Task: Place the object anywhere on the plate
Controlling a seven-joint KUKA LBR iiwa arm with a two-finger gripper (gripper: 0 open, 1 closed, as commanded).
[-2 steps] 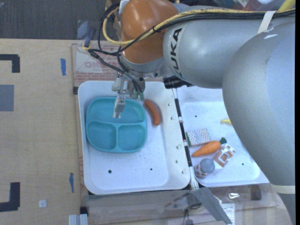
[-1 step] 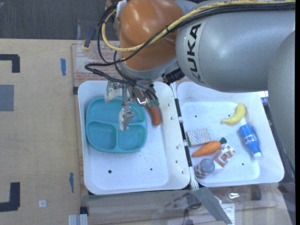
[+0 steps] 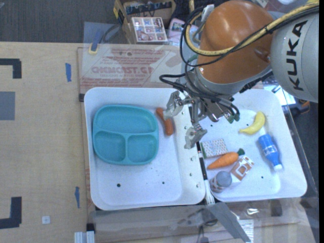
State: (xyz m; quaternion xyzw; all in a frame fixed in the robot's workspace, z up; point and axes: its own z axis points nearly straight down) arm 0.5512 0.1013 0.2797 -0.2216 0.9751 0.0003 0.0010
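A teal divided plate [image 3: 125, 134] lies in the left bin [image 3: 142, 196], toward its left side. A small orange sausage-shaped object [image 3: 166, 122] rests on the bin floor just right of the plate, apart from its rim. My gripper [image 3: 184, 119] hangs over the ridge between the two bins, its metal fingers [image 3: 174, 105] spread apart, open. One finger is close above the sausage's upper end and the other reaches down over the divider. Nothing sits between them.
The right bin [image 3: 291, 186] holds a banana [image 3: 253, 123], a blue bottle [image 3: 269, 151], a carrot [image 3: 224, 160], a speckled square pad [image 3: 214, 147], a small carton [image 3: 242, 167] and a can [image 3: 221, 180]. The arm's bulky orange wrist [image 3: 230, 39] overhangs the bins' far edge.
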